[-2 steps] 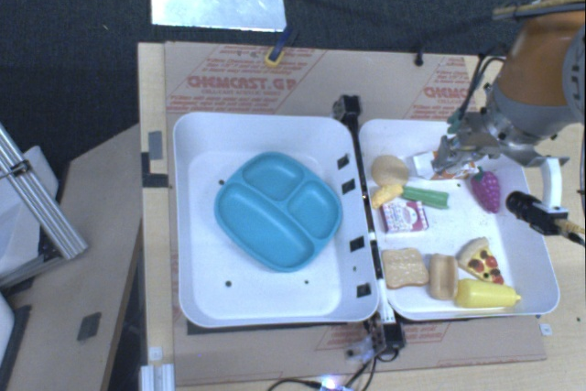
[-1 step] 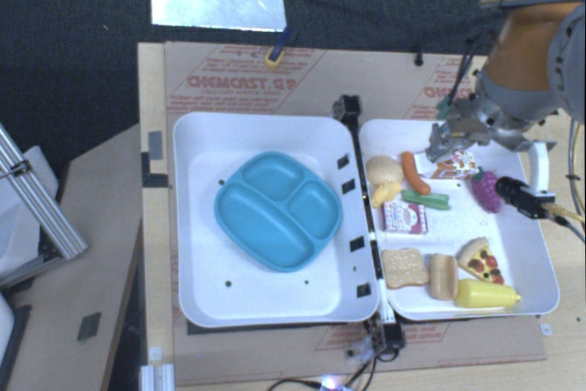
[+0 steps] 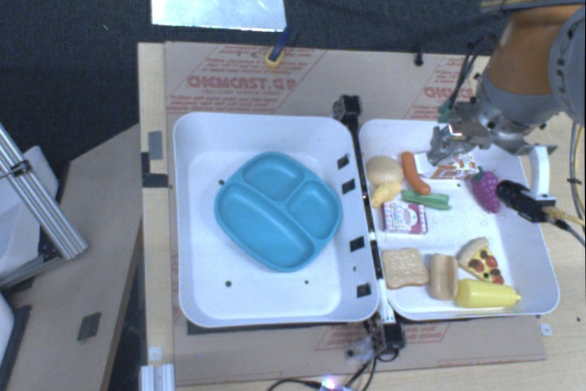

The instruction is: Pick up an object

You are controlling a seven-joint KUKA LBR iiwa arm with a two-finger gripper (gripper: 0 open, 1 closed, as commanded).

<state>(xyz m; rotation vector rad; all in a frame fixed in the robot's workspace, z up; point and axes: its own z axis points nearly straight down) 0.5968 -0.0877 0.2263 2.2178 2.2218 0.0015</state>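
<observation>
From the camera view I see the arm [image 3: 536, 41] reaching in from the right, its upper part cut off by the frame edge. The gripper [image 3: 446, 145] hangs over the back of the right bin [image 3: 526, 238]. It is small and dark against the wrist, so I cannot make out how wide it is spread or whether it has hold of anything. Just beside it lies a red-and-white packet [image 3: 465, 167], partly hidden by the gripper, with a carrot [image 3: 416, 174] to its left and grapes [image 3: 485, 189] to its right. Further left, by the bin wall, sit a roll [image 3: 383, 168] and a yellow piece [image 3: 387, 192] too blurred for me to name. A green bean [image 3: 428, 198] touches a pink carton [image 3: 405, 217]. Along the front lie toast [image 3: 404, 266], a bun [image 3: 443, 276], pizza [image 3: 480, 259] and a yellow fruit [image 3: 485, 294]. The left bin [image 3: 197, 160] holds a blue plate [image 3: 277, 211].
</observation>
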